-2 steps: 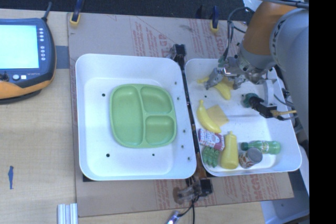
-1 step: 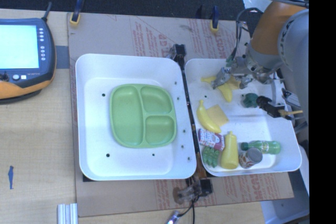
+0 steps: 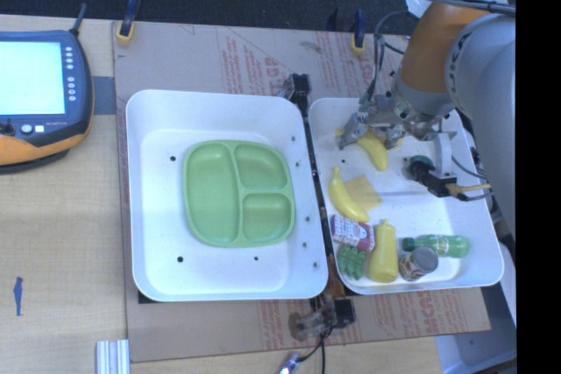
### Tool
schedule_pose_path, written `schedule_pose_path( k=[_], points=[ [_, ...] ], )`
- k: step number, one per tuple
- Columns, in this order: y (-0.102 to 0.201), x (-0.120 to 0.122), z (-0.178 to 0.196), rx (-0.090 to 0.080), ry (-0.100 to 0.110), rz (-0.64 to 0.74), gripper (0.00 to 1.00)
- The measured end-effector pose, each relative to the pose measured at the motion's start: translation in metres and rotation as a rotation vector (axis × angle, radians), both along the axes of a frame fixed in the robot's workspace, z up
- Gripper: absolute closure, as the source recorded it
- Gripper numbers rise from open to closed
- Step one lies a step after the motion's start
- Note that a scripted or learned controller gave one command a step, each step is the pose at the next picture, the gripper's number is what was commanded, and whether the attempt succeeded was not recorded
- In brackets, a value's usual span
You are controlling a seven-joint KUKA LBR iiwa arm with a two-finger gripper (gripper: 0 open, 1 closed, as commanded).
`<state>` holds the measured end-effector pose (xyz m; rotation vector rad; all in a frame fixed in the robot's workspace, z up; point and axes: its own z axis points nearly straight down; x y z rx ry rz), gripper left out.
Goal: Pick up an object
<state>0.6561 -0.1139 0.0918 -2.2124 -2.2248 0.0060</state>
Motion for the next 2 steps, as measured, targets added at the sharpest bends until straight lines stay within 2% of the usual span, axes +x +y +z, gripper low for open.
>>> schedule_pose_path(
  k=[1,2],
  points=[
    [-0.001,-0.002,0.009,0.001,0.012,0.002,1.0],
    [0.085,-0.022,0.101,0.0,-0.003,0.0,1.0]
  ],
)
